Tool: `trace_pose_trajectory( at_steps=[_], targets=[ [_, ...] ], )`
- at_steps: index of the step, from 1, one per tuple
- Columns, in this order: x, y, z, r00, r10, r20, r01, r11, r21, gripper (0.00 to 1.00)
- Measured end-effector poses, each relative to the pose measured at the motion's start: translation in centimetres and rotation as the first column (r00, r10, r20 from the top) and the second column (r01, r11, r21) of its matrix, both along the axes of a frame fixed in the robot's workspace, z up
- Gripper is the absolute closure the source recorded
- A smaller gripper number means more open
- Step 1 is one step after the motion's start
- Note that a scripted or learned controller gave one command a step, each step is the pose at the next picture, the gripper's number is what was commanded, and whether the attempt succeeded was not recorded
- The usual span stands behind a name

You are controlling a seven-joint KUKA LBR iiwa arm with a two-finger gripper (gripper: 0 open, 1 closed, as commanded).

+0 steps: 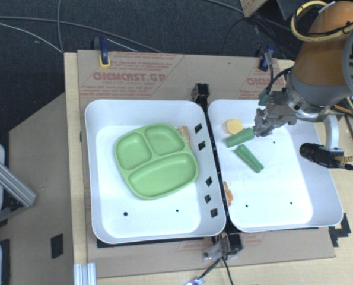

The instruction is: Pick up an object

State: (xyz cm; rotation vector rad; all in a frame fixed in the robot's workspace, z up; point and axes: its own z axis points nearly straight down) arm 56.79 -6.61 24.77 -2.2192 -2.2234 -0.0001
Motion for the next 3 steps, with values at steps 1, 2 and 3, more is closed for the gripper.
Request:
trace_pose_trajectory(
  at_steps=[1, 2, 3],
  targets=[
    [1.3, 5.9, -1.1, 1.000, 0.002, 0.000, -0.002, 1.000, 0.001, 1.00],
    [3.0, 10.7, -0.3, 1.000, 0.001, 0.003, -0.001, 1.000, 0.001, 1.00],
    [4.9, 14.9, -0.4, 1.000, -0.001, 0.002, 0.001, 1.000, 0.000, 1.00]
  ],
)
